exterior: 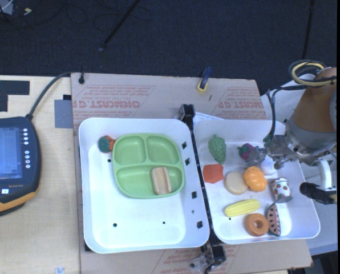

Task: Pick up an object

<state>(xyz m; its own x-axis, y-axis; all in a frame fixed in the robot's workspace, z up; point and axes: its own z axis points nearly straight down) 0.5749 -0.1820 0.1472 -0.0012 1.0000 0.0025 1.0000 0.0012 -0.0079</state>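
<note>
- I am hovering my gripper (pixel 271 151) beside the round orange plastic fruit (pixel 255 178); whether it's spread, I cannot tell.
- I am judging that centring directly above it before descending is best.

two white bins — a left bin (pixel 96 221) and a right bin (pixel 307 224). one green divided plate (pixel 130 178) with one hot dog (pixel 161 181), one small ball (pixel 105 144) beside it — nine toy foods (pixel 255 178) in the right bin.
</note>
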